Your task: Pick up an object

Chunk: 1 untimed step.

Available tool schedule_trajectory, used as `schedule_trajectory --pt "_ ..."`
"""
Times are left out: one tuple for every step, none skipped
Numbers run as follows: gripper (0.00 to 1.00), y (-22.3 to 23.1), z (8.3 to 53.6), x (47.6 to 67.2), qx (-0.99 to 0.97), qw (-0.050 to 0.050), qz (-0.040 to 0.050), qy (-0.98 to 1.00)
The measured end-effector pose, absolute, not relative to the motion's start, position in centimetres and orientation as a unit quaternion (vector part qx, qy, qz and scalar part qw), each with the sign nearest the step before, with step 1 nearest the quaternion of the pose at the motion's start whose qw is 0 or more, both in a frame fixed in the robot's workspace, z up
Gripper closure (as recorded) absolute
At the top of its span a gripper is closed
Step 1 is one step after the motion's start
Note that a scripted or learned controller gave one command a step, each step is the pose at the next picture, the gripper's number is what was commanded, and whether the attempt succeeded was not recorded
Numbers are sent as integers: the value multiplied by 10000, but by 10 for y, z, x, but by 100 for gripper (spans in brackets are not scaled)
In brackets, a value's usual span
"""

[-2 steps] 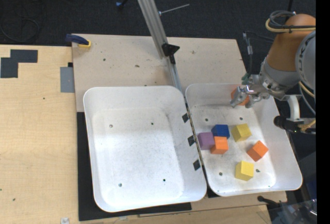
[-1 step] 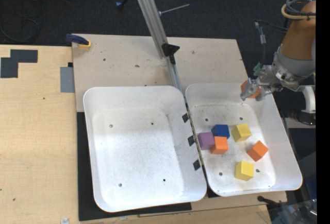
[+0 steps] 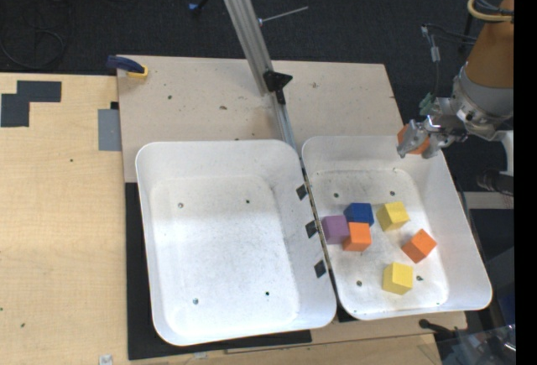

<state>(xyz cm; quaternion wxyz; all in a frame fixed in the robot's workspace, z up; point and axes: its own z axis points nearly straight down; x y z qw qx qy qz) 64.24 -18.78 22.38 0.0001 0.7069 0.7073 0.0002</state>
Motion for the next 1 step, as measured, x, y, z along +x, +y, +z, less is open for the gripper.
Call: schedule_trajectory --pt "100 -135 222 613 7059 -35 -10 7083"
